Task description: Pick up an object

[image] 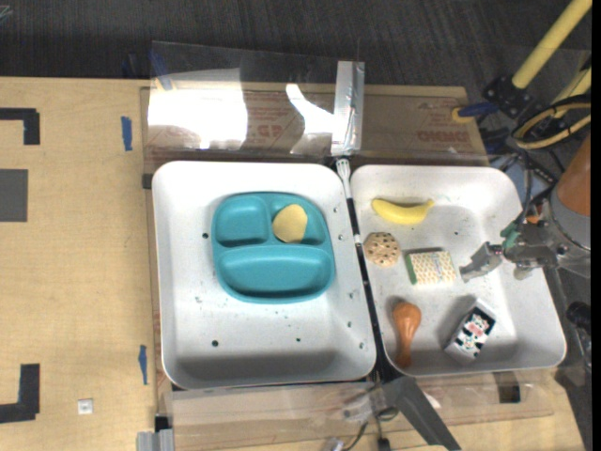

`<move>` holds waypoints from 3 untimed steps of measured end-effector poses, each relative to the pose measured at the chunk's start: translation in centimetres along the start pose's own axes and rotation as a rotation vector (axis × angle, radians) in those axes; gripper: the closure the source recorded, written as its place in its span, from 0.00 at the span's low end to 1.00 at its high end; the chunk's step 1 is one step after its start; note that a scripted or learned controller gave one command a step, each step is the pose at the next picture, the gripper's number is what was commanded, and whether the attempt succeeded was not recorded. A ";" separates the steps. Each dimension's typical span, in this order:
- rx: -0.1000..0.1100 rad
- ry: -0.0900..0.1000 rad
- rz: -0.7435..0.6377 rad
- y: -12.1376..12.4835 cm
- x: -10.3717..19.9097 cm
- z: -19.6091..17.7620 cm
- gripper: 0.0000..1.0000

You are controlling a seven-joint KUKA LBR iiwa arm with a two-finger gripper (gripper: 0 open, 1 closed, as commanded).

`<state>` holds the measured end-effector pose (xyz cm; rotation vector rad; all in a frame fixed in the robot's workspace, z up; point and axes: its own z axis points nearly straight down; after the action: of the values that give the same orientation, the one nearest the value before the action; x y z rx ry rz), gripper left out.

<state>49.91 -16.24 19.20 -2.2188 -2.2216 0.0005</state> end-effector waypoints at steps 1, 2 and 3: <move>-0.010 -0.003 -0.134 3.4 4.4 10.4 0.00; -0.011 -0.006 -0.452 6.9 5.8 10.4 0.00; -0.007 -0.003 -0.328 11.6 5.5 10.5 0.00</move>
<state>61.53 -10.68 8.72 -1.8311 -2.5596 -0.0044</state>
